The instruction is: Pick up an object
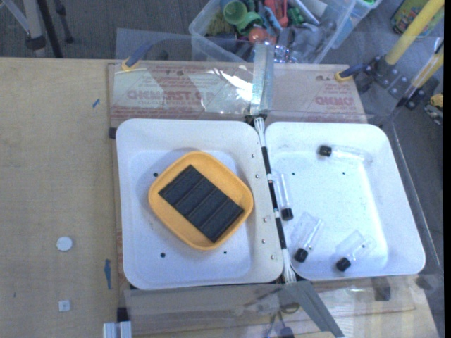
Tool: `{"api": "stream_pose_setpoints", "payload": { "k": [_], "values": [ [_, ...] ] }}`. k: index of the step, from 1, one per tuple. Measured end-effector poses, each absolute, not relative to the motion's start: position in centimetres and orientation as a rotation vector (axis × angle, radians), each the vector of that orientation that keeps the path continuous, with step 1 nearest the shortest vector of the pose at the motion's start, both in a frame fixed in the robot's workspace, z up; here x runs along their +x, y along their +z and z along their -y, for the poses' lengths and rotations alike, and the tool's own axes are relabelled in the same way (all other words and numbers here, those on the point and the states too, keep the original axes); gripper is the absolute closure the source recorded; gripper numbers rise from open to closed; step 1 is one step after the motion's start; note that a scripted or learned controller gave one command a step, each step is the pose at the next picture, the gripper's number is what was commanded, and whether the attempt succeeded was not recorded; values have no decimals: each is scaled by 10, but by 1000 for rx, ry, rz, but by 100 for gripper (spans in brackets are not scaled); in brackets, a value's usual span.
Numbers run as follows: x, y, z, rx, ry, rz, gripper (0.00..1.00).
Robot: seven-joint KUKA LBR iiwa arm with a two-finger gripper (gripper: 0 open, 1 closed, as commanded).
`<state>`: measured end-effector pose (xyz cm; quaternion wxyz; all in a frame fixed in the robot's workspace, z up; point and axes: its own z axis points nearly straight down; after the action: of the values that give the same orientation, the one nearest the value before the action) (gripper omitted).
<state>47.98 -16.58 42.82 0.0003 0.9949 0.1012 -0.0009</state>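
A pale wooden desk (49, 153) carries two shallow white bins. Behind them lie a flat sheet of cardboard (176, 90) and a clear box of coloured toys (282, 13).

In the left bin (134, 259) lies one thing, a yellow square dish (201, 199) with a black ribbed pad on it. It is turned so that its corners point up and down, and its long diagonal runs from upper left to lower right.

In the right bin (398, 189) lie four small clear vials with black caps:
- The first vial (282, 197) lies just beside the wall between the bins, its axis nearly up and down.
- The second vial (306, 239) is near the lower edge and tilted.
- The third vial (340, 151) lies across the top.
- The fourth vial (351, 253) is at the lower right.

Since the arm comes in from the right, I judge that the vials are the nearer choice, the fourth one most of all. Its axis slants from lower left to upper right, so a grasp should close across that line. How far the fingers are open, or whether they hold anything, I cannot tell.
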Motion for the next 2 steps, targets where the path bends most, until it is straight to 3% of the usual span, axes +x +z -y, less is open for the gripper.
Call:
{"api": "stream_pose_setpoints", "payload": {
  "k": [1, 2],
  "values": [
    [481, 274, 188, 3128, -6, -314, 100],
    [480, 389, 222, 3126, -3, -318, 100]
  ]
}}
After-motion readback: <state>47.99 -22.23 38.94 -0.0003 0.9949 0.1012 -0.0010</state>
